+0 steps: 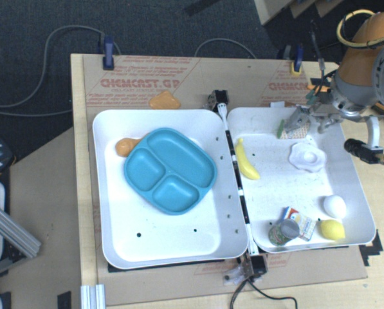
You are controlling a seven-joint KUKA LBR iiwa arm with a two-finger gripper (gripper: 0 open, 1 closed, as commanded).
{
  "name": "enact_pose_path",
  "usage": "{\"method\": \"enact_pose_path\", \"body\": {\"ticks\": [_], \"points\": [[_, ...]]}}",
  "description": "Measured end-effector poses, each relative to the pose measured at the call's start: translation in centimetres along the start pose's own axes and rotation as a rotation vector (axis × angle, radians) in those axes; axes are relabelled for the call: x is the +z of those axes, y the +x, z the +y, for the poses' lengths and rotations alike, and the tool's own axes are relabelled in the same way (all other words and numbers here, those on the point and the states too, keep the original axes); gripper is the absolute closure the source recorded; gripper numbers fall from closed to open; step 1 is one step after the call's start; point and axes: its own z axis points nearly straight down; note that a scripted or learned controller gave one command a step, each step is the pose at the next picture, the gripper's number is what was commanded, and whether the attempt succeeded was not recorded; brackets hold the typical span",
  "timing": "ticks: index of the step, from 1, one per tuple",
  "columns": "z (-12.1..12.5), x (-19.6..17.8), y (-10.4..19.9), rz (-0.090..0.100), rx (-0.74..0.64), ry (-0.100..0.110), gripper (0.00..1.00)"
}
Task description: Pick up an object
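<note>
Arm (362, 56): grey with an orange band, reaching in from the right over the far right corner of the right bin.
Gripper (302, 118): low over the far edge of the right bin (269, 192), above a small green-and-white packet (293, 129); whether it is apart or together, cannot tell.
Right bin contents: banana (246, 160) near the left wall; crumpled white item (306, 157) in the middle; white egg-shaped object (334, 206) and lemon (332, 230) at the near right; a tin can (283, 232) beside a small colourful box (303, 224) at the near edge.
Left bin (124, 237): blue divided plate (170, 170) in the centre; orange round item (125, 147) touching its far left rim.
Surface (89, 95): orange piece (164, 100) lying beyond the left bin.
</note>
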Motion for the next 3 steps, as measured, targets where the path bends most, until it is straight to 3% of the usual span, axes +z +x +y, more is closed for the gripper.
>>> {"method": "enact_pose_path", "body": {"ticks": [1,2,3], "points": [[-0.1,1.5,7.1,0.005,-0.005,0.006,0.00],[-0.3,3.2,-1.5,0.020,0.005,0.015,0.00],[-5.1,1.6,-1.7,0.003,0.003,0.005,0.00]]}}
